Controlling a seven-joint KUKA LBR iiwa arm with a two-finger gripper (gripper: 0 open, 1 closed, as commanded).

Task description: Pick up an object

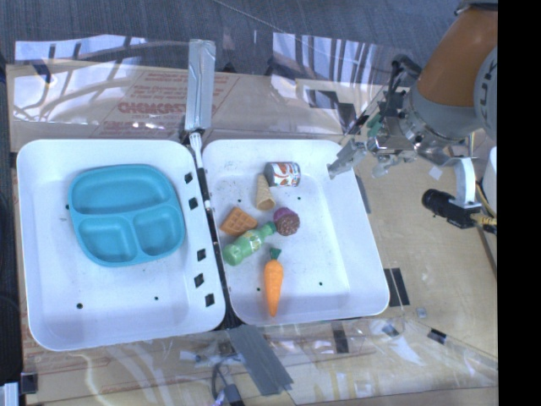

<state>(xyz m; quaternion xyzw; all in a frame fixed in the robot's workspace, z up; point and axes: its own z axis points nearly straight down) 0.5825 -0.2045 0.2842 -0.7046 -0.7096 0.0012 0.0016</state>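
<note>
White right bin (359,252) has all the items loose: carrot (273,286), green bottle (248,245), can (283,173), cone (265,192). My jaws (348,161) hover over the bin's upper right rim, apart from them, carrying nothing afaict; can't tell how wide they stand. Pick not yet started.

Single fixed camera, mounted above the bench (423,252), looking down at a slant. Both white bins fall within frame: left bin (51,311), right bin (355,269). Arm (456,66) enters from the right edge. Standoff moderate; bench surround visible on all sides
</note>
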